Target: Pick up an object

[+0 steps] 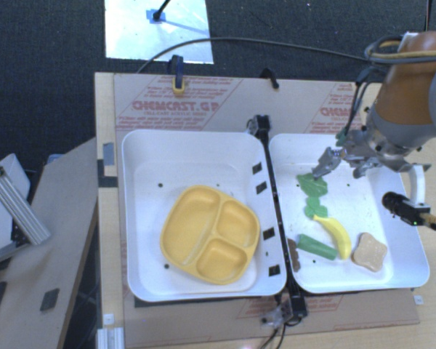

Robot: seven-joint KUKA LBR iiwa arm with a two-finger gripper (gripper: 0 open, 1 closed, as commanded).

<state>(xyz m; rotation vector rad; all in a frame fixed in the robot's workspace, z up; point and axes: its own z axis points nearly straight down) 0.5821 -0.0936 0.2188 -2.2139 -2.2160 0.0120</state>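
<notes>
The right white bin (414, 267) holds a green leafy piece (312, 185), a smaller green piece (317, 209), a yellow banana (335, 233), a dark green cucumber (316, 246) and a tan bread slice (369, 251). My gripper (344, 166) hangs over the back of this bin, just above and right of the leafy piece. Its two fingers are spread apart, open, with nothing between them. One fingertip (324, 167) points down toward the leafy piece.
A yellow divided tray (209, 233) lies in the left white bin (142, 158). A black divider with clips (270, 195) runs between the bins. A small brown item (293, 254) lies by the divider. A black fitting (402, 207) sticks out near the right bin's edge.
</notes>
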